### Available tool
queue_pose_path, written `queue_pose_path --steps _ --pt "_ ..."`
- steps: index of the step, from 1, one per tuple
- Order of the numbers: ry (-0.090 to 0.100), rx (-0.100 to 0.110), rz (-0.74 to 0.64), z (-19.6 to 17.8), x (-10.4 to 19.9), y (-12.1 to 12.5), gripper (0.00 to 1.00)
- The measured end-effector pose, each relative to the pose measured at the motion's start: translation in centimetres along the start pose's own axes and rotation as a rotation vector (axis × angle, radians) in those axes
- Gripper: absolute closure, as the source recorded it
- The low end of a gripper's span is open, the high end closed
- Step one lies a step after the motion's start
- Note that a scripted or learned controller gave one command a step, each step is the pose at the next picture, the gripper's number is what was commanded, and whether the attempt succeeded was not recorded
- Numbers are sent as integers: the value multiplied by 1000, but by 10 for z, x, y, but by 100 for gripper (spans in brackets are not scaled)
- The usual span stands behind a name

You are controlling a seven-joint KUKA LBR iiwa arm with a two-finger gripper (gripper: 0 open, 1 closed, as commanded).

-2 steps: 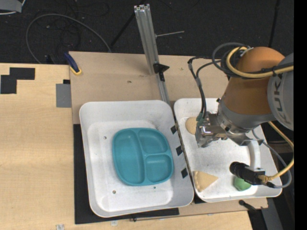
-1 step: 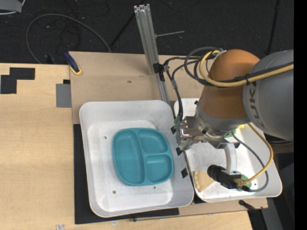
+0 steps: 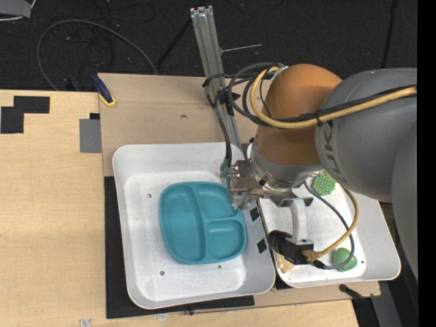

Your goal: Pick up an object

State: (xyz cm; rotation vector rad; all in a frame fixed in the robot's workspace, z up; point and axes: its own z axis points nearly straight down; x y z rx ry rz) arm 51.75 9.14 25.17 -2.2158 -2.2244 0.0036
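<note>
The big grey arm [image 3: 354, 135] reaches over two white bins [image 3: 129, 251]. A blue tray [image 3: 197, 223] lies flat in the left bin, and the gripper [image 3: 240, 191] hangs at its top right edge. Small green things [image 3: 324, 182] sit in the right bin.

A teal divided plate [image 3: 201, 223] lies flat in the left bin [image 3: 136, 182].

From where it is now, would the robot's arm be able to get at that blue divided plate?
Probably yes. The blue divided plate lies flat in the left bin with nothing on top of it, and the pincer already sits at the plate's upper right rim.
</note>
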Motion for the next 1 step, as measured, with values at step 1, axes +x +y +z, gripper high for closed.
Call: queue_pose_path --steps 1 --pt "0 1 2 0 -1 0 0"
